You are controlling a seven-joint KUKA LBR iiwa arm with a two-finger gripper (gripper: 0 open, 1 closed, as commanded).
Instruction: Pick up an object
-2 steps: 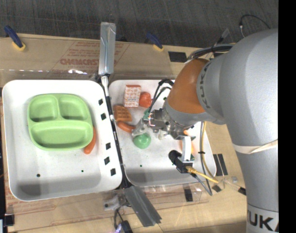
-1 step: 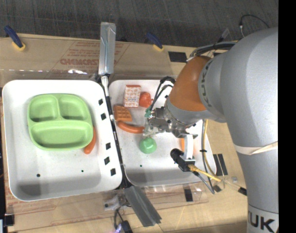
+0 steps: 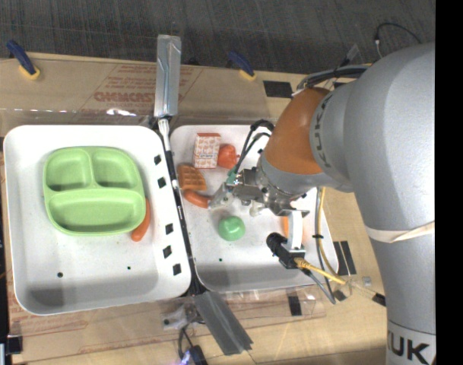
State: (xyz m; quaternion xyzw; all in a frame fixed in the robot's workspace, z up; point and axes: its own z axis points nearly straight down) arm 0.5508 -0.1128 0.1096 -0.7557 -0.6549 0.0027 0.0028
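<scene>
Green divided tray [image 3: 94, 191] in left bin [image 3: 26, 280]

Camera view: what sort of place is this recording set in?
Probably a robotics lab bench set up for pick-up trials: two white bins clamped on cardboard, toy food such as a green ball and a green divided plate, and an industrial arm reaching in.

The arm [image 3: 402, 204] bears the letters "UK" at its base. Red print on the cardboard [image 3: 125, 86] is too blurred to read.

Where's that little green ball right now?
The green ball lies in the right bin, near its middle, just below the claw and the orange hot dog.
</scene>
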